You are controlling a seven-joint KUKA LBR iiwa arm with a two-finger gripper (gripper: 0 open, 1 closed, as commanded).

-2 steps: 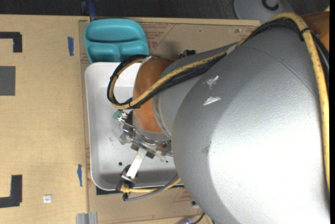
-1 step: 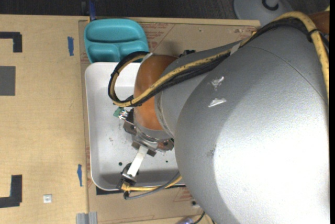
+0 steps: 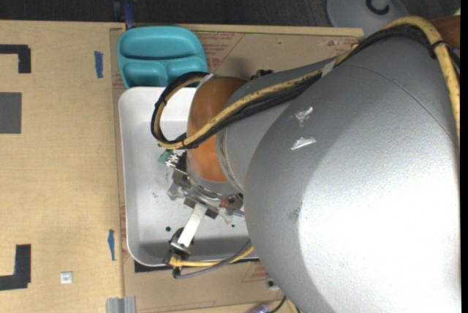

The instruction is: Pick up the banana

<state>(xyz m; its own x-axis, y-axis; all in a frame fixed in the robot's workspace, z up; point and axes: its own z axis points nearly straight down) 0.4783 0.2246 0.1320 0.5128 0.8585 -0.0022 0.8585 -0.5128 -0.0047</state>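
The claw (image 3: 191, 200) hangs low over the floor of the white bin (image 3: 137, 158). Whether it is released or clenched cannot be told from this angle, and no object is seen in its grasp. The arm (image 3: 351, 180) covers much of the bin, so the banana's place cannot be told, and a teal dish (image 3: 161, 55) sits at the bin's far end. In my judgement you should confirm where the banana lies before closing, then come down across its narrow width near mid-length, clear of the bin wall, and lift straight up.
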